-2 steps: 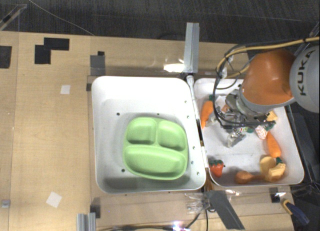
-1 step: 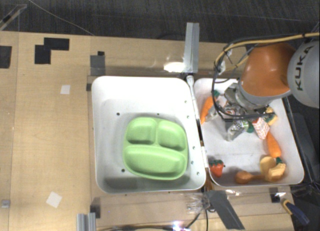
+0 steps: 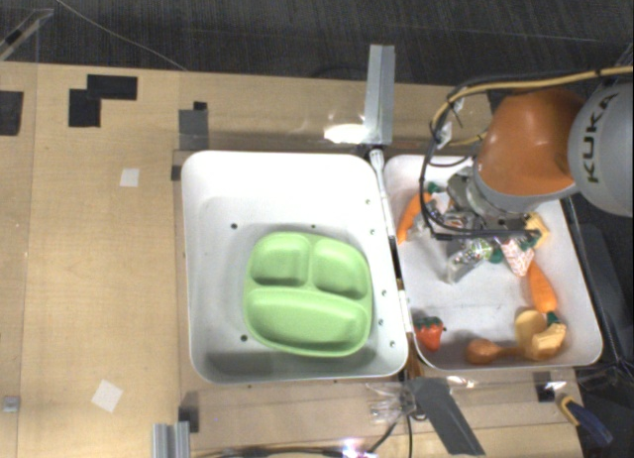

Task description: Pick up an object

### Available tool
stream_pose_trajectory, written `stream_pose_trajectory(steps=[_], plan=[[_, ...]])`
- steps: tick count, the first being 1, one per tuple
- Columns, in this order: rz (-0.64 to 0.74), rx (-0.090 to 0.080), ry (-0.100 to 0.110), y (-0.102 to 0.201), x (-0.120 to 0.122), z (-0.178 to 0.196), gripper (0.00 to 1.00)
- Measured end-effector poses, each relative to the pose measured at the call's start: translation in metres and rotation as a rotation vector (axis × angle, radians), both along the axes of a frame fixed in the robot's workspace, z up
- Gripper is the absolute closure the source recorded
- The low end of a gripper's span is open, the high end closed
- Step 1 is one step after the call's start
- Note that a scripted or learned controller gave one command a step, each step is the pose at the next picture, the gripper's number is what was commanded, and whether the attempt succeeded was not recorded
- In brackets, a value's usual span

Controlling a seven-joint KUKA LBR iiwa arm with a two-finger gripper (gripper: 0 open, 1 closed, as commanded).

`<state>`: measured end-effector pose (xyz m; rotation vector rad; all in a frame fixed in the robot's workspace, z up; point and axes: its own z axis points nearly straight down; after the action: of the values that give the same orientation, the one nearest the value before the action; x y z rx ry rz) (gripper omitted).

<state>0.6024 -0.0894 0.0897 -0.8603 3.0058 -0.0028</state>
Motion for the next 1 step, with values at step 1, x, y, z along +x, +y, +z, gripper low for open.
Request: stream_pose_trajectory(steps=[1], plan=[[-0.155,0.0,-0.003,-0.0076,-0.0392,0.0009,0.0]])
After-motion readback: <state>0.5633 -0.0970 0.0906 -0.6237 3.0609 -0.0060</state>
